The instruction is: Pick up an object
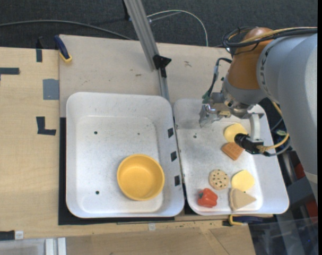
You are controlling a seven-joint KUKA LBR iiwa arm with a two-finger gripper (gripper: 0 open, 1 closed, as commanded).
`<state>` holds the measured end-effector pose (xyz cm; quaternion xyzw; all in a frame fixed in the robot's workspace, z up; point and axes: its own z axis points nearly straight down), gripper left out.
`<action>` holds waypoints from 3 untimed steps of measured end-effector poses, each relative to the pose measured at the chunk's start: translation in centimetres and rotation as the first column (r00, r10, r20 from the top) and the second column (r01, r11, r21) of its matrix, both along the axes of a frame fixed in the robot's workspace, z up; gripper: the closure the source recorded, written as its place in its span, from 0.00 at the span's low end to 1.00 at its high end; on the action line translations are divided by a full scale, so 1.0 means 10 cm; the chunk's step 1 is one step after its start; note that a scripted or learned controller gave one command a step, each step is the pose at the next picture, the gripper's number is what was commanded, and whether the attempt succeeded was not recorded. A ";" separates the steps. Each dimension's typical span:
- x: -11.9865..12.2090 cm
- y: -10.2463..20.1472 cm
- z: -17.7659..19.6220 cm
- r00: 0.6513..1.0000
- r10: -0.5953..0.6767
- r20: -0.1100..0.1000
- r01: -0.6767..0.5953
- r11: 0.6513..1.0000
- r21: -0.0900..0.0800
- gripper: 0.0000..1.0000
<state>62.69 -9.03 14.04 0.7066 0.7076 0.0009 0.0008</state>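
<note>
Where speckled white bin [203, 158] curves, round cookie [218, 179].

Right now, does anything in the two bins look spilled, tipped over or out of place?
Nothing stands out. The yellow bowl sits upright in the left bin. In the right bin, the cookie, red pepper and other toy foods lie apart from each other, none spilled over the rim. The gripper hangs above that bin's far end.
</note>
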 end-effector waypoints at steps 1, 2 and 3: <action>-0.02 -0.04 0.63 1.000 0.000 0.003 0.000 1.000 -0.001 1.00; -0.05 0.00 1.25 1.000 0.001 0.003 -0.001 1.000 -0.001 1.00; 0.07 0.50 1.08 1.000 0.004 -0.005 -0.004 1.000 0.001 1.00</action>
